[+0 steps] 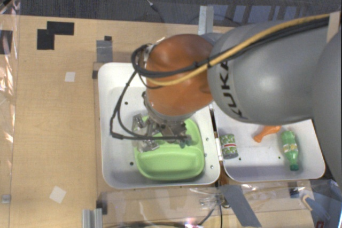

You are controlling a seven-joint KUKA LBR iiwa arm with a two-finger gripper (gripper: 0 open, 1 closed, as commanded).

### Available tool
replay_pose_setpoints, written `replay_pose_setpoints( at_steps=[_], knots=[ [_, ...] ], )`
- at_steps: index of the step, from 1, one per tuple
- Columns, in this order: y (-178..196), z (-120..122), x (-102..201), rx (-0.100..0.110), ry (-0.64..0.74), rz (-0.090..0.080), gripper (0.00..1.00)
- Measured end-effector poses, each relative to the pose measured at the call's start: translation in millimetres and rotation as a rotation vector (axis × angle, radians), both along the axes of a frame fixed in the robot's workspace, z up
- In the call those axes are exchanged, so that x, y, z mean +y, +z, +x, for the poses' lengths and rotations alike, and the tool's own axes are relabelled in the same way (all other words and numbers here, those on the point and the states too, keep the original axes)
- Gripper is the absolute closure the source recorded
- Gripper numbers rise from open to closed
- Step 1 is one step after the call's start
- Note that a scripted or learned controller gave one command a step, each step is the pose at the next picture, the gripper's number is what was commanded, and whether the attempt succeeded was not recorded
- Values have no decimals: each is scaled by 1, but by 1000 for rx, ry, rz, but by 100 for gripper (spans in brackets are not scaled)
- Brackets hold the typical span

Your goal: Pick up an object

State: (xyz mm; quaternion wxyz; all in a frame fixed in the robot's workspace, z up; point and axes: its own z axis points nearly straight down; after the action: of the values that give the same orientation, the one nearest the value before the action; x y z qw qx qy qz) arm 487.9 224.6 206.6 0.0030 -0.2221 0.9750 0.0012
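Reaching in from the right, with grey arm (278, 72) and orange band (176, 77) above the left bin (109, 131). Gripper (160, 133) low over a green bowl (173, 160), at its far rim; whether spread or closed, cannot tell. Bowl upright, opening upward, long axis running left to right, toward the left bin's near right corner. Right bin (267, 165) carrying a small can (228, 145), an orange piece (265, 132) and a green bottle (289, 150), lying with its long axis near to far.
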Motion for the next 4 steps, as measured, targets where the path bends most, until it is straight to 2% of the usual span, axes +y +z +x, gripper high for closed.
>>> replay_pose_setpoints(
  at_steps=[1,2,3,4],
  knots=[
    [-2,13,11,-1,-235,2,100],
    [2,13,-12,-2,113,0,100],
    [2,9,12,-2,-29,2,100],
    [-9,15,11,-2,130,0,100]
  ],
)
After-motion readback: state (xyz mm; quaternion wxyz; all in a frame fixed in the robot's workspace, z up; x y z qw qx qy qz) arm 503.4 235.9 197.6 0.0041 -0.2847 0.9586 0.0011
